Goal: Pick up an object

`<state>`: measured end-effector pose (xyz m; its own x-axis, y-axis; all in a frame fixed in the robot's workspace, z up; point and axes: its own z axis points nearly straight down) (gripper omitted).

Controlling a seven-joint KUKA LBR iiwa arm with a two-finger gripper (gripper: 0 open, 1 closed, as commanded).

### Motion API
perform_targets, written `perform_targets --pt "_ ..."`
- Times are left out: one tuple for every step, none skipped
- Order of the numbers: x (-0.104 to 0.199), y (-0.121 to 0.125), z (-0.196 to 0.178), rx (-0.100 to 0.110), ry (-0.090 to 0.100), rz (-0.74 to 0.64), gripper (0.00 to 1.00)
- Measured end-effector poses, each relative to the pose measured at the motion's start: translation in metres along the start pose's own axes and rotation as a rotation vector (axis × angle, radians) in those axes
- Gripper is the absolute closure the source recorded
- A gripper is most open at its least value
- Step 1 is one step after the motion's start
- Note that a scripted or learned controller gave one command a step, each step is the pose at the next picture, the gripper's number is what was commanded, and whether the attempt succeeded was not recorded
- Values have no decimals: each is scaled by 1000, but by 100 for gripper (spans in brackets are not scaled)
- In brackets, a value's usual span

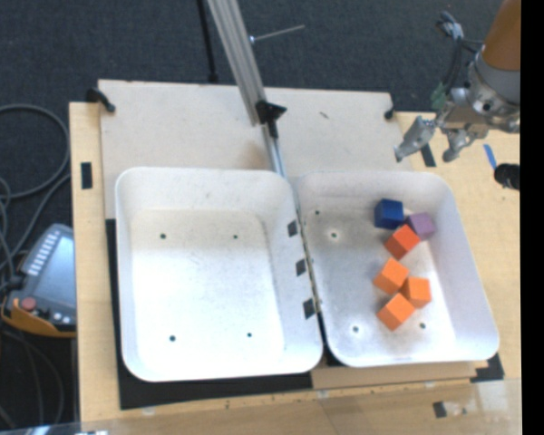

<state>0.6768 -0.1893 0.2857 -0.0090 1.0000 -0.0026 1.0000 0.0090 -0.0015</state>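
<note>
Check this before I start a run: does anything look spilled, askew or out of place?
Nothing stands out. All six blocks sit clustered inside the right bin, and the open gripper holds nothing.

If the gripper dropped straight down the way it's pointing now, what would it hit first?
Probably the far rim of the right bin or the bench just behind it, not the blocks. The open gripper hangs above that rim, short of the blue block; depth is hard to judge.
</note>
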Motion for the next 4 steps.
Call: perform_targets --pt "13 4 10 0 0 7 0" --pt "46 3 146 5 3 6 0" --pt "21 -17 161 -20 -5 4 0" --pt "10 -50 165 -21 -8 5 0"
